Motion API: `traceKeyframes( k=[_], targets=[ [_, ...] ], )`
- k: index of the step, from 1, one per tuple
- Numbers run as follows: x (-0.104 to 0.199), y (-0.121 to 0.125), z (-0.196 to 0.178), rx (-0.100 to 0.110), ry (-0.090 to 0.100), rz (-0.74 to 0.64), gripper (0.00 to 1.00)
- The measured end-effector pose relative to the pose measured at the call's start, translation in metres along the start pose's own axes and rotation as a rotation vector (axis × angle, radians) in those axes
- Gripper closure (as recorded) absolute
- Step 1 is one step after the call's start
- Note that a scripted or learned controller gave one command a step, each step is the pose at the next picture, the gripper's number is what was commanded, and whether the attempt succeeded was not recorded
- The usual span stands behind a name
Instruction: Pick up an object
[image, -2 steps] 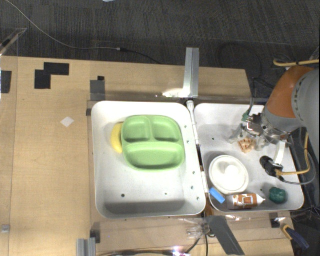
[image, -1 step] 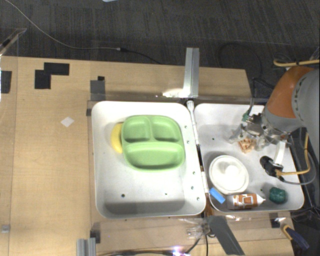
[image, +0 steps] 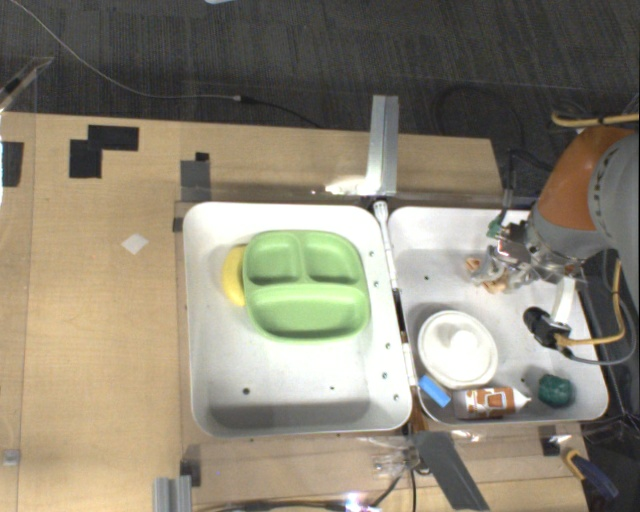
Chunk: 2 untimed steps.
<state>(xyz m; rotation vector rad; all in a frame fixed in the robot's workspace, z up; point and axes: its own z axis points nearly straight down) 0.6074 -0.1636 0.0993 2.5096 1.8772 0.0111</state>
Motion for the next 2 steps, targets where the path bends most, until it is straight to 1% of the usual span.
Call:
traceKeyframes(
  k=[1, 2],
  targets=[
    [0.010, 0.002, -0.072, 0.004, 0.000, -0.044, 1.00],
    [0.022, -0.007, -0.114, 0.005, 0.000, -0.219, 1.00]
  ],
)
